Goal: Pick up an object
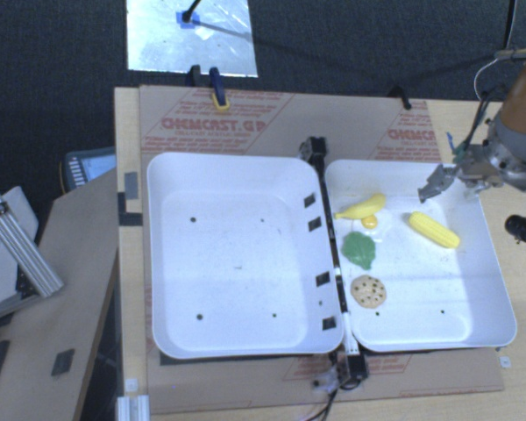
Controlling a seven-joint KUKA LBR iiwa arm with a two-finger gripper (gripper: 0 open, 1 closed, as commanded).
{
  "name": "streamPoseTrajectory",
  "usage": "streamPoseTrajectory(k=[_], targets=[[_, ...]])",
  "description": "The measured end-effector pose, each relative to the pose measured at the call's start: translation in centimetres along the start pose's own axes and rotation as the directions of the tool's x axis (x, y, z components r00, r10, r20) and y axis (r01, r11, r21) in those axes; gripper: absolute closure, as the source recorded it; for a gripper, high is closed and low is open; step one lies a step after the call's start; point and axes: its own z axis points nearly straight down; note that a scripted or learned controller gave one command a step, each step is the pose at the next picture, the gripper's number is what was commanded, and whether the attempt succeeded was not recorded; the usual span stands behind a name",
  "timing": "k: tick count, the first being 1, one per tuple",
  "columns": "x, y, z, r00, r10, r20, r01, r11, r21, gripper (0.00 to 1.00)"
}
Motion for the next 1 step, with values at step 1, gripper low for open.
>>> streamPoseTrajectory(k=[1], targets=[[0.0,0.12,-1.15,1.0,-0.003,0.001,0.003,1.0,-0.004,1.0]])
